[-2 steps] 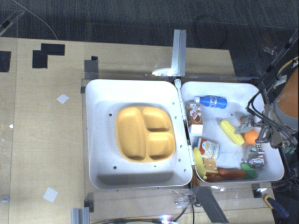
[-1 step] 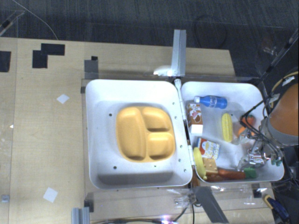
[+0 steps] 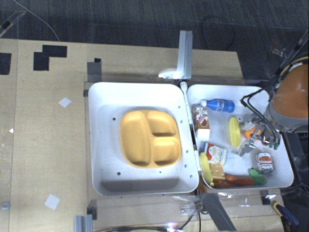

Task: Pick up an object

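1. Objects for the pick all lie in the right bin [image 3: 285, 175], the one my arm [image 3: 292, 98] reaches over from the right; that is why the hand [image 3: 256, 137] hangs low there, near the bin's middle-right.
2. Hand state: I cannot tell; nothing I can make out sits in it.
3. Nearest to the hand, by my judgement the likely targets: a yellow piece [image 3: 234, 131] just to its left and a small can [image 3: 264, 162] just below it.
4. Count in the right bin: one blue bottle [image 3: 218, 105] at the top, one brown carton [image 3: 201, 118] by the left wall, one red-and-white packet [image 3: 215, 153], one banana [image 3: 204, 166], one red sausage-like item [image 3: 236, 181], one green piece [image 3: 258, 177].
5. Left bin [image 3: 99, 129]: one yellow tray [image 3: 148, 138] with three compartments, lying flat in the middle, well apart from the hand.
6. Two bins in all, side by side on the counter [image 3: 43, 144].
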You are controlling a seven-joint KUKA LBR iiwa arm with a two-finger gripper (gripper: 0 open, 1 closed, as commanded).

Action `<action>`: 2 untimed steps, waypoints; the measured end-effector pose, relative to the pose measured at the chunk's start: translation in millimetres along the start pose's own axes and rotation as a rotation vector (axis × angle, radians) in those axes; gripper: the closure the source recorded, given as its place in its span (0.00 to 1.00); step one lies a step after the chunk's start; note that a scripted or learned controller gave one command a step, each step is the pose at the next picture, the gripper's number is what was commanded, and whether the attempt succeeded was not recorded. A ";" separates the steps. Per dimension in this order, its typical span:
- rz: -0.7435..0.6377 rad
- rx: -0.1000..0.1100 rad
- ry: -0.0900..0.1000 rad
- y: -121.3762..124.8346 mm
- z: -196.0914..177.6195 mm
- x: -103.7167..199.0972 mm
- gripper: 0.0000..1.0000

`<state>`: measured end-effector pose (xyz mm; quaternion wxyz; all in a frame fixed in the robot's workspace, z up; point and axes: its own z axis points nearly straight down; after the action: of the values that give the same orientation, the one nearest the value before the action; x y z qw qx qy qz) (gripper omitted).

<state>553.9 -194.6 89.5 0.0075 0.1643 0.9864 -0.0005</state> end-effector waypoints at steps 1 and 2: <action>0.365 0.000 0.003 16.6 2.1 -77.3 0.00; 0.379 0.009 0.011 41.9 2.2 -97.8 0.00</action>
<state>660.0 -186.6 88.8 0.0012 0.3469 0.9379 -0.0026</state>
